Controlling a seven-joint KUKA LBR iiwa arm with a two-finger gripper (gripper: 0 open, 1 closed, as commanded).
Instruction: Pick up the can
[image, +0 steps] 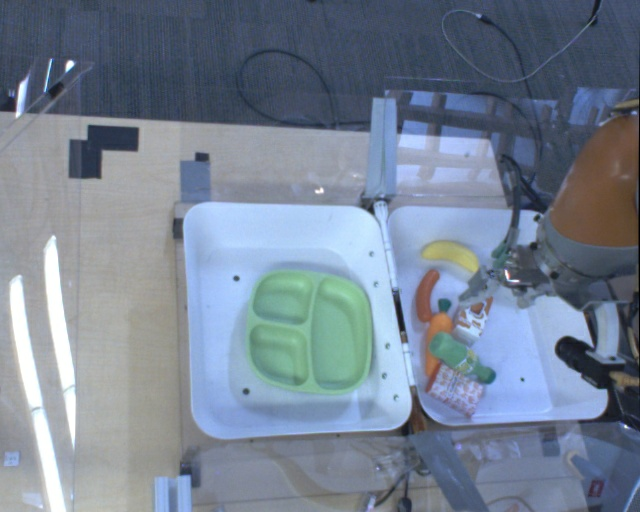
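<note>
The can (474, 321) is small and white with a red and orange label. It lies in the right bin (560, 385), near its left side, between a carrot and a green bottle. My gripper (487, 275) hangs just above and to the upper right of the can. Its two grey fingers are spread open, one toward the banana and the other (476, 292) reaching down close to the can's top end. Nothing is between them.
Around the can lie a banana (450, 257), a red sausage (427, 294), a carrot (439, 330), a green bottle (461, 356) and a red patterned packet (458, 391). The left bin (215, 390) holds a green divided plate (309, 331). A divider (392, 300) separates the bins.
</note>
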